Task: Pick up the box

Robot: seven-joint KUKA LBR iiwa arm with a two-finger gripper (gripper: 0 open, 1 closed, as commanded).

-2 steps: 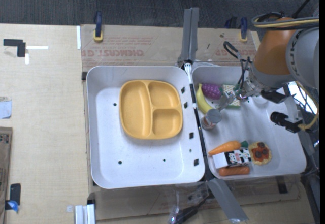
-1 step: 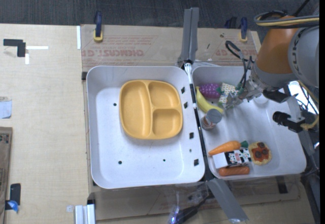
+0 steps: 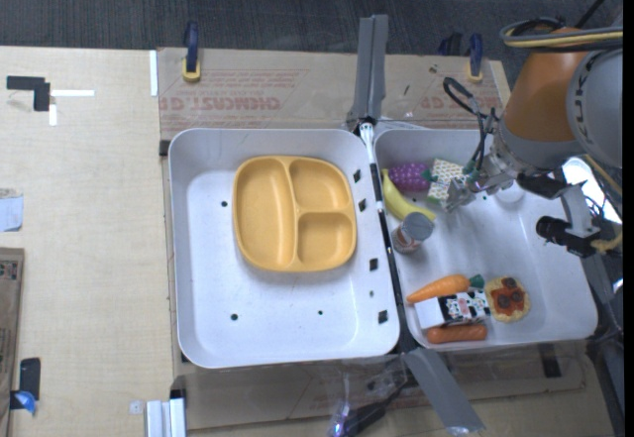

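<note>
We judge the box (image 3: 453, 308) light, rigid cardboard; grasp its long sides. Whether the gripper (image 3: 461, 189) is open, we cannot tell.

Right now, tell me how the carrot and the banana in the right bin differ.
The carrot is orange; the banana is yellow. The carrot lies low in the right bin, beside the box; the banana lies higher, along the dividing wall. The carrot tapers; the banana curves. Both are elongated.
</note>
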